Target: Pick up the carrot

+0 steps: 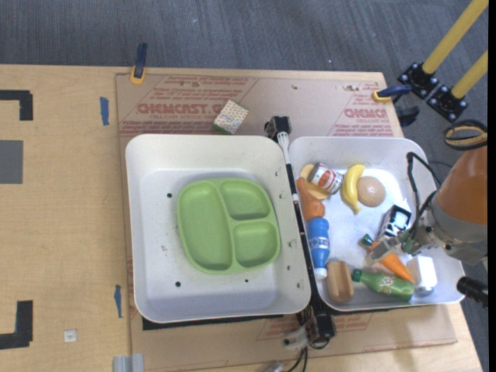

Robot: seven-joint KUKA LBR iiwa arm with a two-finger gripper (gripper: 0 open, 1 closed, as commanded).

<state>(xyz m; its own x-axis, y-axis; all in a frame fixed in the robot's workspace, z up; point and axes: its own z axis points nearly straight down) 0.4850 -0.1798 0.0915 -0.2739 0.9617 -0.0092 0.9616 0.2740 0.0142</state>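
The carrot [398, 267] is a short orange cone lying near the front right of the right bin [411, 152]. It lies just above a green bottle [385, 284]. My gripper [387, 244] reaches in from the right and hangs low over the carrot's upper left end. Whether it touches the carrot is unclear. The arm's orange band [467, 186] covers the bin's right rim.
In the right bin lie a banana [353, 186], a tan ball [371, 191], a small can [326, 179], an orange piece [311, 205], a blue bottle [318, 239] and a brown loaf [339, 280]. The left bin [147, 208] holds a green divided plate [229, 225].
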